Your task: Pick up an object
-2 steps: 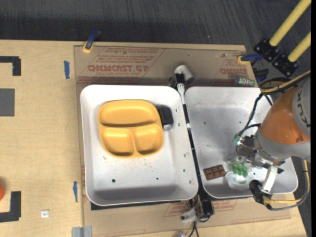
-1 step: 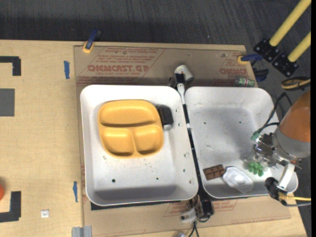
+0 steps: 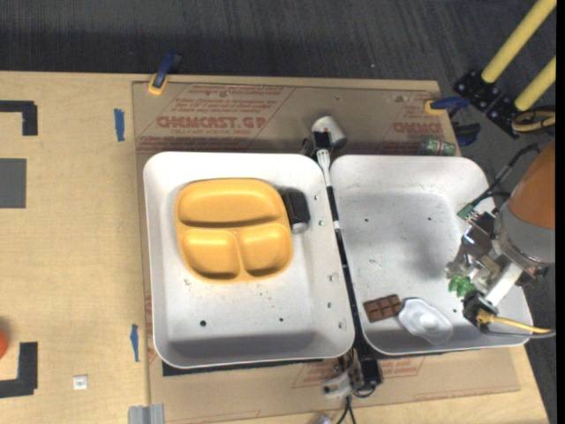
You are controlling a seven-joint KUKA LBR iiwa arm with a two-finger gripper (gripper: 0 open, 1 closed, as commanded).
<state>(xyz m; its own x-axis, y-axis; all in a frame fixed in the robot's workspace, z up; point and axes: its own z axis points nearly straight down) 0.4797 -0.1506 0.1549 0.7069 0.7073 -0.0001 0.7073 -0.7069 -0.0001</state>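
The gripper [image 3: 474,270] hangs over the right bin's [image 3: 397,193] right edge, its opening cannot be told, though a small green thing [image 3: 459,283] sits against it. A brown block [image 3: 383,308] and a white lump [image 3: 422,318] lie just beside each other at that bin's near edge

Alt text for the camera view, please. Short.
The gripper hangs over the right side of the right bin, which holds a brown block and a whitish object near its front wall. The left bin holds a yellow divided tray with a black object at its right edge.
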